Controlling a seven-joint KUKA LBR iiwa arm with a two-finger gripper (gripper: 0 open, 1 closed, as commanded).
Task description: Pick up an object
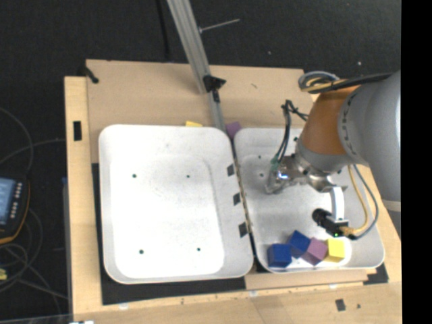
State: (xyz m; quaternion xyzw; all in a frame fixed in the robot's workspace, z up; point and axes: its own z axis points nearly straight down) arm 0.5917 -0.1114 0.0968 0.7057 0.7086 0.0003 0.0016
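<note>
Your arm [358, 123] comes in from the right, a smooth grey casing with a glossy orange band above the wrist, and it hangs over the right bin [260, 147]. The claw [275, 181] sits low over the upper middle of that bin, a small metallic cluster with cables looping round it; you cannot tell from this angle how its tips stand, and nothing shows in its grip.

Look to the near end of the right bin for the things to pick. Four small blocks huddle there along the front wall: a dark blue cube [280, 254] at the left, a second blue block [300, 240] tilted just behind it, a dull purple block [315, 250] touching that one, and a yellow cube [336, 250] at the right. All are matte, with crisp edges. They lie well apart from the claw.

The left bin [115, 181] is a shallow white tray with rounded corners and a faintly scuffed floor marked by a few dark dots. Both bins rest on a pale brown board surface [148, 93]. Behind the bins' far rims, a small yellow piece [194, 123] and a purple piece [233, 128] peek out, beside a slanted grey metal rail [189, 32].
</note>
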